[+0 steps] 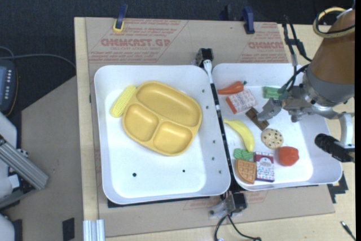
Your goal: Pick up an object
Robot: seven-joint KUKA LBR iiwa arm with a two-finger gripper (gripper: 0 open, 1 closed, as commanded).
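Observation:
The right bin holds several toy foods: an orange-red carrot, a red-and-white packet, a banana, a cookie, a red tomato, a waffle, a small red box and a green piece. My gripper hangs low over the middle of this bin, right by a small brown piece and above the cookie. Whether anything is held cannot be made out.
The left bin holds a yellow divided plate and a corn cob beside it. The arm's grey body and orange band cover the right bin's far right side. A divider runs between the bins.

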